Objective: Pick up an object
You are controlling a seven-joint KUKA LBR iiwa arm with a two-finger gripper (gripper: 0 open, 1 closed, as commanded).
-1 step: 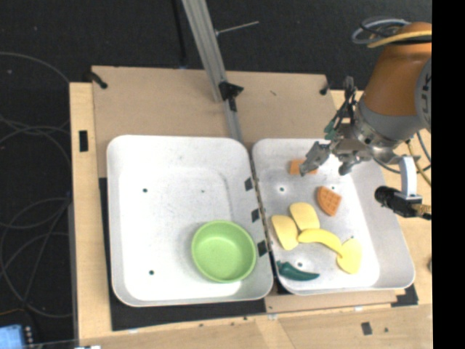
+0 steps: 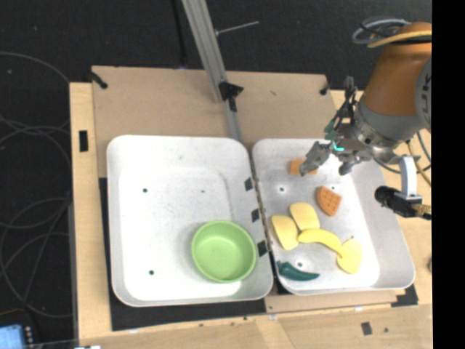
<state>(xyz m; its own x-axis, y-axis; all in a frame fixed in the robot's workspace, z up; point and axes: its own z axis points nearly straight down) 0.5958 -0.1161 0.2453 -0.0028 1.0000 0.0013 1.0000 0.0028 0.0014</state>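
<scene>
Tabletop (image 2: 167, 100), near edge at the bottom of view, carries two white bins. Left bin (image 2: 167, 173): one green bowl (image 2: 224, 251), front right corner. Right bin (image 2: 378, 231): yellow banana (image 2: 325, 240), two pale yellow pieces (image 2: 294, 224), a yellow wedge (image 2: 349, 257), orange waffle piece (image 2: 328, 201), dark green pepper (image 2: 296, 271) at the front rim, small orange block (image 2: 296, 167) near the back. My jaws (image 2: 330, 163) stand apart above the right bin's back, one finger just beside the orange block; nothing sits between them.
</scene>
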